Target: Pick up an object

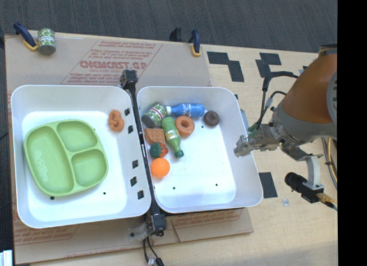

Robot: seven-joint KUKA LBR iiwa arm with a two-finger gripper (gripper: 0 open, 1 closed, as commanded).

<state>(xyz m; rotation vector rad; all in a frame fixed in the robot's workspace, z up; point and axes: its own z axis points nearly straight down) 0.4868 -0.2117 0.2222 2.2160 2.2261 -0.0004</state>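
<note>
The right bin (229, 193) holds a cluster of toys in its far left part: a green bottle (171, 135), a blue bottle (187, 109), an orange donut (184, 125), a brown donut (211, 118), an orange ball (160, 168), a waffle-like cracker (153, 136) and a small can (155, 113). My gripper (243, 145) hangs over the right rim of this bin, well to the right of the toys, with nothing seen in it. The grey arm with its orange band (312, 93) reaches in from the right.
The left bin (23, 202) holds a green divided plate (66, 156) and a small orange toy (116, 121). A black divider (137, 144) runs between the bins. Blue clamps (195, 42) and a small can (46, 40) sit along the far cardboard edge.
</note>
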